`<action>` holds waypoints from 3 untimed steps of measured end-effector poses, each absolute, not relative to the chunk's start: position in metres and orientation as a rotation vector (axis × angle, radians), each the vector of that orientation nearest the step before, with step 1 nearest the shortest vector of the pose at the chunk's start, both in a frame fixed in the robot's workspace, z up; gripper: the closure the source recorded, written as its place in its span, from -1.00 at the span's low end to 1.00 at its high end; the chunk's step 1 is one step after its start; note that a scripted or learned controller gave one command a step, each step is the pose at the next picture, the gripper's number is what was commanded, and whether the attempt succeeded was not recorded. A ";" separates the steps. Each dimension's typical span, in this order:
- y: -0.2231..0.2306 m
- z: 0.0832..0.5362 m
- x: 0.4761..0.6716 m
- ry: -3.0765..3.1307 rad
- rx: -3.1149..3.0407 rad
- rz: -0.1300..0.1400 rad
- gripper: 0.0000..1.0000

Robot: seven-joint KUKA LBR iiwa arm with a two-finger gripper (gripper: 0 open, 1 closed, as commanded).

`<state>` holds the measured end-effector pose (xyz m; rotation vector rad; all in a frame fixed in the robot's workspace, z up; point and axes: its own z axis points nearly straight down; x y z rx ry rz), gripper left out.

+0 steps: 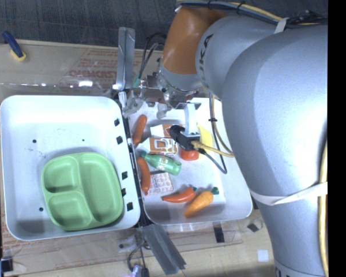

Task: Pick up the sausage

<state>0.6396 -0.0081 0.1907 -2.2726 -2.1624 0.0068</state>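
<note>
The glossy orange-brown sausage (139, 128) lies along the left wall of the right shallow white bin (230, 180), near its far corner and just beside the two-finger gripper (157, 101). I cannot tell whether that gripper is open or closed. It is best to straddle the sausage's narrow width, clear of the wall.

Bulky grey arm (277, 114), orange wrist band (181, 39), black lettering, yellow cable along top

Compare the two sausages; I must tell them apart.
The upper sausage lies at the far end of the right bin, its top leaning right; the lower sausage lies mid-bin, more upright in view. The upper sausage is nearer the gripper; the lower sausage is beside the green bottle. Both are orange-brown and long.
</note>
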 end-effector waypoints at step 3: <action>-0.013 0.232 0.555 -2.142 -2.294 0.005 -1.00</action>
